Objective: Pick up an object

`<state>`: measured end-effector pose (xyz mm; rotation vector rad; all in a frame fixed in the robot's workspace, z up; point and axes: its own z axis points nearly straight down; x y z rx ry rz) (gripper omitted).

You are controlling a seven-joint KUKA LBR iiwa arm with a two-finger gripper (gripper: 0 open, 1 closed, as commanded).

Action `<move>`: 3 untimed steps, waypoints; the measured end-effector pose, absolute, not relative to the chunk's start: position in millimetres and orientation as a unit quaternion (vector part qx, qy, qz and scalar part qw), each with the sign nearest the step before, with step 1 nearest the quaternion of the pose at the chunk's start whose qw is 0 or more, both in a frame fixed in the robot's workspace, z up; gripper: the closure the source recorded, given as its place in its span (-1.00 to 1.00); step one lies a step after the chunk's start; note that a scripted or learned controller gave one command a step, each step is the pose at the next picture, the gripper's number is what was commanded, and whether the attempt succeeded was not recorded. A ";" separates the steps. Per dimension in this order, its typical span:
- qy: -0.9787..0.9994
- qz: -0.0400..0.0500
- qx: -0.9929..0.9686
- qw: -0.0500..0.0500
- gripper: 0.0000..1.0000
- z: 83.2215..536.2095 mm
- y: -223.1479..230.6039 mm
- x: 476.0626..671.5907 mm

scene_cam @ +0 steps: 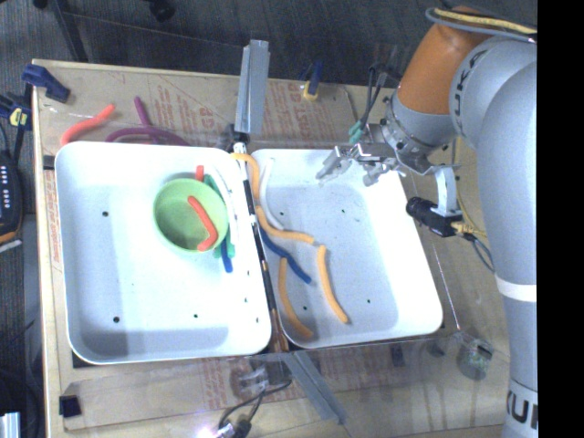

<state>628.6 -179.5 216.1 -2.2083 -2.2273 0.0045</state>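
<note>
Grey arm links come in from the right side, the orange band bent over the far right corner of the right bin [415, 313], so the wrist points down and leftward. The gripper [351, 161] hangs over that bin's far edge, near its right corner. Its fingers [330, 166] look spread a little apart with nothing between them, though they are small and somewhat blurred.

Inside the right bin several bendy strips lie toward its left half. An orange strip [330, 290] runs from the middle toward the near edge. A second orange strip [290, 313] curves along the near left corner, a yellowish strip [274, 222] winds down from the far left corner, and a dark blue strip [290, 265] lies between them. All sit well apart from the gripper.

The left bin [109, 318] holds a green bowl [181, 215] near its far right part, with a red strip [206, 217] lying across the bowl and a blue strip [225, 261] just beside it.

On the table [164, 99] beyond the left bin lie a red strip and a purple cord [146, 135].
</note>
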 end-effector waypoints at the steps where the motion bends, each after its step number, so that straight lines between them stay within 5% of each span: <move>1: -0.752 0.000 -0.660 -0.002 -1.00 95.2 -158.7 601.9; 2: -0.825 -0.001 -0.565 -0.005 -1.00 95.6 -160.9 530.4; 3: -0.826 -0.001 -0.564 -0.008 1.00 107.4 -162.9 532.3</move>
